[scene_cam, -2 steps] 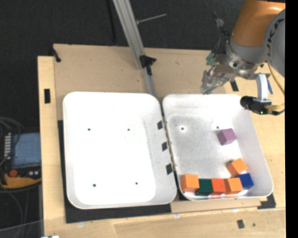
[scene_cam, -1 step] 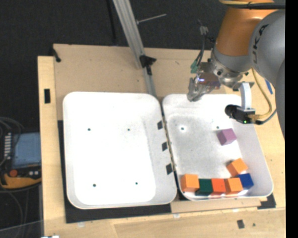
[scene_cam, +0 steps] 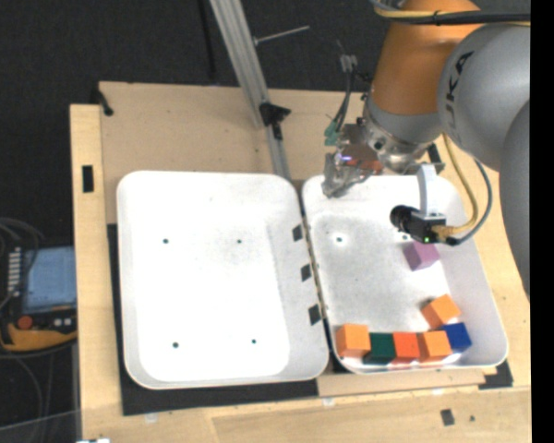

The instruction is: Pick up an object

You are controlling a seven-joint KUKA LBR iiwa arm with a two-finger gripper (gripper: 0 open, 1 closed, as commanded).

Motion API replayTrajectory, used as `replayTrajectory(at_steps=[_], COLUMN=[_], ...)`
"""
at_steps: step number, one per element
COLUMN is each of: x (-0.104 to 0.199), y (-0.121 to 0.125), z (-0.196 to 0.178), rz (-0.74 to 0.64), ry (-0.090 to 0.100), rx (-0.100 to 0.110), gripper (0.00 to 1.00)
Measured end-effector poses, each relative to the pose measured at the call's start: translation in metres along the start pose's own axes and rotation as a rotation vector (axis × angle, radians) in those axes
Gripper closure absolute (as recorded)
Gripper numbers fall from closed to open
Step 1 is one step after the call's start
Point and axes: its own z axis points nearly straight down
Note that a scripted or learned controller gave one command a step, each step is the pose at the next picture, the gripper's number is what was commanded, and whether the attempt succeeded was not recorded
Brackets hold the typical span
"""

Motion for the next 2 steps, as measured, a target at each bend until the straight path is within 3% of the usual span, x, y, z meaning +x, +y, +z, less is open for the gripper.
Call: replayTrajectory(at_steps=[2], x=[0.086], y=[-0.037], z=[0.012], rz=[0.001], ry=[-0.001], rx=[0.002], gripper=[1.0])
